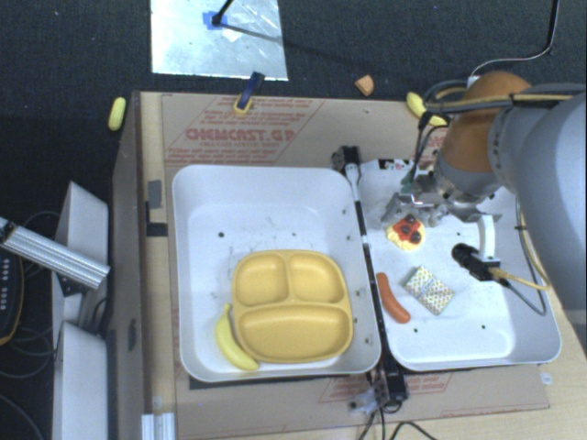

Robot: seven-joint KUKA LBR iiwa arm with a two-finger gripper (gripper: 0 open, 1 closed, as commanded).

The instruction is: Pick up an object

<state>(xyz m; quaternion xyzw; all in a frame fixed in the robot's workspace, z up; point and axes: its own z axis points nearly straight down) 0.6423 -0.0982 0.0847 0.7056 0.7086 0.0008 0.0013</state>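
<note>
Arm: the grey arm [541, 145] with its orange band [477, 122] reaches in from the right over the right bin [527, 337].
Gripper: the gripper [415, 205] sits low over the upper left part of the right bin, directly above the small yellow and red object [405, 234]; whether it is released or clenched cannot be told from this angle.
Yellow and red object: small, roundish, yellow with red and dark patches; no clear long axis; it lies on the bin floor just below the gripper, and contact cannot be judged.
Sausage: the orange-red sausage [394, 299] lies in the right bin near its left wall, long axis running from upper left to lower right.
Checkered block: a small patterned block [429, 290] lies just right of the sausage, turned diagonally.
Left bin: the left bin [211, 209] holds a yellow divided plate [292, 305] with a banana [232, 342] curved along the plate's lower left edge, touching it.
</note>
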